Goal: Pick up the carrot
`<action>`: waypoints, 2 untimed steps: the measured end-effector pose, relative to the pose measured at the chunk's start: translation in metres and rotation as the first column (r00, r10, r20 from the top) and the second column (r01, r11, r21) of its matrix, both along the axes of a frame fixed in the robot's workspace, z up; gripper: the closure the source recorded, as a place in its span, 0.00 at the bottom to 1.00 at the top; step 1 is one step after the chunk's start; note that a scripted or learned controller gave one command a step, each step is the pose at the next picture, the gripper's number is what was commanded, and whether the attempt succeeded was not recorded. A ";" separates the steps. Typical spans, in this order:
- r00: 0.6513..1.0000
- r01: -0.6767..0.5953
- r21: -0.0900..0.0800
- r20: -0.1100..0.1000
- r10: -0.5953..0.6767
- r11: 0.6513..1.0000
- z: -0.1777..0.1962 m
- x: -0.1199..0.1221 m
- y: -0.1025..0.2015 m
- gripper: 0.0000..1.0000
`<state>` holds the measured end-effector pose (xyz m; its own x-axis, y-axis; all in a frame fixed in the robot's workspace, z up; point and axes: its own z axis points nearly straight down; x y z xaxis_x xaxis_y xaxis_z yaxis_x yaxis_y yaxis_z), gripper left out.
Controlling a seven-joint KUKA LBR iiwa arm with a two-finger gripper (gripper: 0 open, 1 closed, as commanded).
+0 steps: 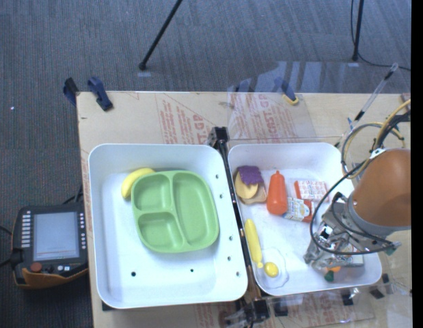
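Approach step. Pincer (332,257) sat low in right bin's (334,154) near-right corner; its opening could not be told. Carrot (277,193) lay well apart, beside 1 carton (305,199). Next: travel over carrot, descend.

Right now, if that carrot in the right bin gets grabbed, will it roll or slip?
The carrot looks like smooth, rigid toy plastic, so probably light and slippery. Its rounded, tapered shape would likely roll if nudged.
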<state>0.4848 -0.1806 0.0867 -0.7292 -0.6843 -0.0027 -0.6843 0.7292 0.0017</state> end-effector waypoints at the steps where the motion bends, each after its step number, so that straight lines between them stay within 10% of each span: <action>1: 1.000 -0.001 0.000 0.001 0.001 1.000 0.000 0.000 0.000 0.00; 2: 1.000 -0.005 0.003 0.004 0.005 1.000 0.009 0.002 0.004 1.00</action>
